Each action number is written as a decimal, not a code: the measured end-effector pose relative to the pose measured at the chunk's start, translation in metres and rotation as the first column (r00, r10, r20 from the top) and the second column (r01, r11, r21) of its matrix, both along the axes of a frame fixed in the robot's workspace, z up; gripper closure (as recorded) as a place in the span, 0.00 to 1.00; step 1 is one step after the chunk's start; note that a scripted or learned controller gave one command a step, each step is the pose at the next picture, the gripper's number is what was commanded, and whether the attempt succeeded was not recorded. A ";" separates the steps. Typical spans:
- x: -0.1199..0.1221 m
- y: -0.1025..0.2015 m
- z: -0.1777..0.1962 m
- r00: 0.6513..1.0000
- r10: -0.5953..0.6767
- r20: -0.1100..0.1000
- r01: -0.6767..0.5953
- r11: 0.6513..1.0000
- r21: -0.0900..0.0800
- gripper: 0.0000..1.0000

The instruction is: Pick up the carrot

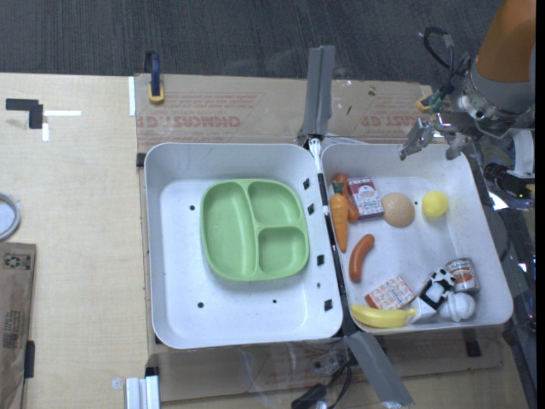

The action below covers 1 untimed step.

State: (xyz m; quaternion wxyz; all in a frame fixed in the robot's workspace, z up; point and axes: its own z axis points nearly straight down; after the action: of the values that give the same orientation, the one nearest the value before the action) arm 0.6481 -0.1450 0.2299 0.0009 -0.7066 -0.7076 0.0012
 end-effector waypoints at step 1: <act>-0.024 0.017 -0.133 0.976 0.217 0.009 -0.217 0.976 -0.002 0.00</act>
State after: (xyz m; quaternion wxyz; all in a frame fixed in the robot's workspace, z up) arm 0.6242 -0.1281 0.0967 -0.0029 -0.6250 -0.7806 -0.0018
